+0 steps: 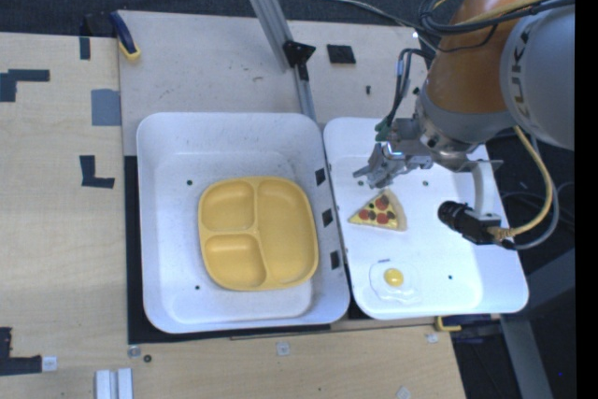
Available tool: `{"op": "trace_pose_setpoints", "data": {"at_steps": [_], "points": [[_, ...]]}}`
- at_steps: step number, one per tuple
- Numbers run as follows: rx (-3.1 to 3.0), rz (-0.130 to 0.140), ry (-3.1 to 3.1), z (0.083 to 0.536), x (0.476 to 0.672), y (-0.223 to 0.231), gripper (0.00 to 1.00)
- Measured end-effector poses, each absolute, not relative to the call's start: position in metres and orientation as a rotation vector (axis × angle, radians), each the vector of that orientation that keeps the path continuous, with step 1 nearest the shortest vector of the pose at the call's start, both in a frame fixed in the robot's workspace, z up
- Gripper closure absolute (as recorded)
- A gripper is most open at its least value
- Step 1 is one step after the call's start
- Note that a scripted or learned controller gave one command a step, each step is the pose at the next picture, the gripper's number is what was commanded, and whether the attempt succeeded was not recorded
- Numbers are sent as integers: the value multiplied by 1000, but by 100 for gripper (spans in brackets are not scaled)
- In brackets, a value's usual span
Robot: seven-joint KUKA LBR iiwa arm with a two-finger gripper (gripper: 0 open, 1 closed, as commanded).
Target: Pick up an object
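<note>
The gripper (381, 171) hangs low over the right bin (486, 280); whether it is released or clenched cannot be told, since its tips blur together against the white floor, and nothing shows between them. Just below the jaws lies a toy pizza slice (380, 212), flat on the bin floor, close to the tips though contact is unclear. Farther below sits a toy fried egg (393, 279), apart from the slice. Well to the jaws' left, in the left bin (159, 229), rests a yellow divided plate (258, 232)
</note>
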State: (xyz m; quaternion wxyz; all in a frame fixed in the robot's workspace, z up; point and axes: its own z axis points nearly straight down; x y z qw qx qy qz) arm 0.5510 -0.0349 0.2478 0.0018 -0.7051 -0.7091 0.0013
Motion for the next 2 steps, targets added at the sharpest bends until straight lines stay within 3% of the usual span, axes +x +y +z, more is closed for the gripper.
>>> {"op": "trace_pose_setpoints", "data": {"at_steps": [2], "points": [[-2212, 2, -2226, 231, 526, 58, 100]]}}
